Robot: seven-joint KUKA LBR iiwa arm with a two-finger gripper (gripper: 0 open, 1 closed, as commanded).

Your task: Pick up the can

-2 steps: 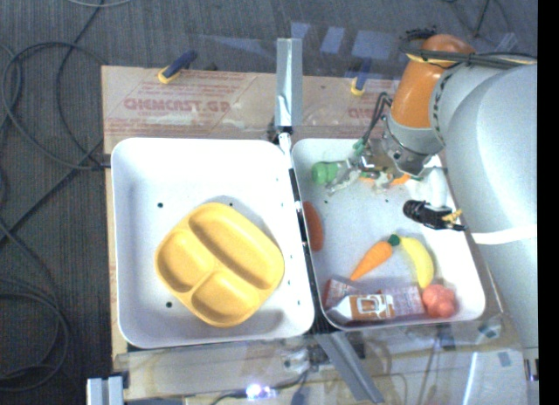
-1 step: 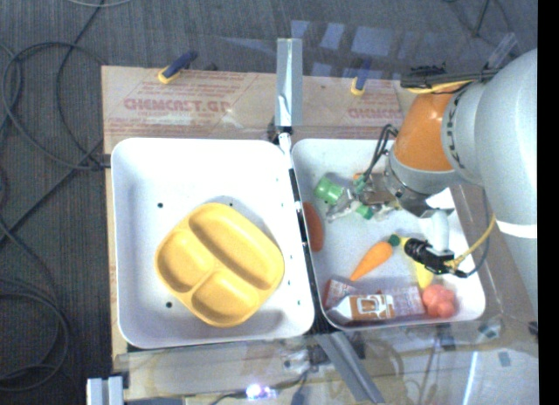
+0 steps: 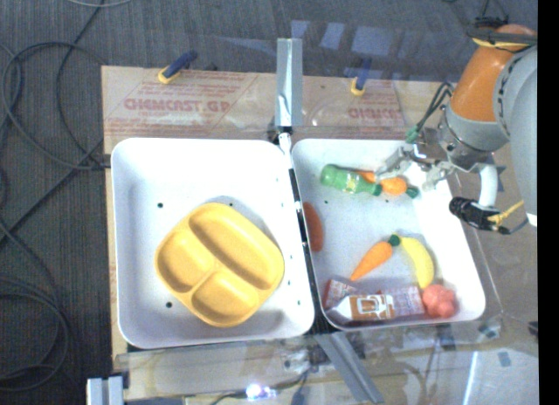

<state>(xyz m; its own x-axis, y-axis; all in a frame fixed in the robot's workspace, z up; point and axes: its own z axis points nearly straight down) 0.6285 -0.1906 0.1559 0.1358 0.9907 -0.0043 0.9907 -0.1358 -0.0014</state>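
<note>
The can (image 3: 377, 305) lies on its side along the front wall of the right bin (image 3: 454, 220), silver with a brown and white label. My gripper (image 3: 412, 171) hangs over the far right part of that bin, well behind the can and apart from it. Its fingers are spread open with nothing between them. Just below the fingers lie a small orange piece (image 3: 395, 187) and a green bottle (image 3: 343, 179).
Around the can are a carrot (image 3: 373, 259), a banana (image 3: 419, 260) and a red berry (image 3: 441, 300). A reddish sausage (image 3: 314, 225) rests against the right bin's left wall. The left bin (image 3: 140, 176) holds a yellow divided tray (image 3: 220, 263).
</note>
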